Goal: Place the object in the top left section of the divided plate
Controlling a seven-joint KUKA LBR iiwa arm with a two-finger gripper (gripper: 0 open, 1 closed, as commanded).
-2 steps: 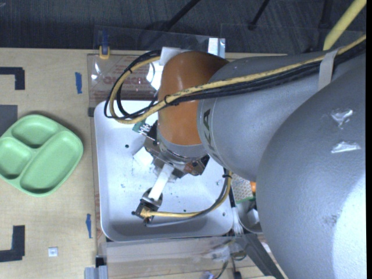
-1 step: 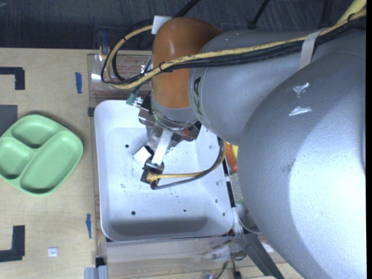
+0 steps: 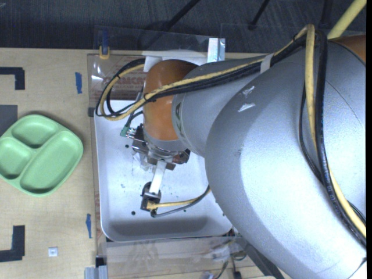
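- The divided plate is of smooth, matte green plastic with rounded corners and 3 hollow sections. It lies on the pale wooden bench, left of the white bin and apart from it.
- The bin is shallow, glossy and rectangular, with few dark specks on its floor.
- The gripper hangs above the middle of the bin, under the orange band of the grey arm.
- How far the gripper is open, and if it holds something, I cannot tell.
- Where the object is, I cannot tell.
- Blue tape sticks near the left rim of the bin. No writing on it can be read.
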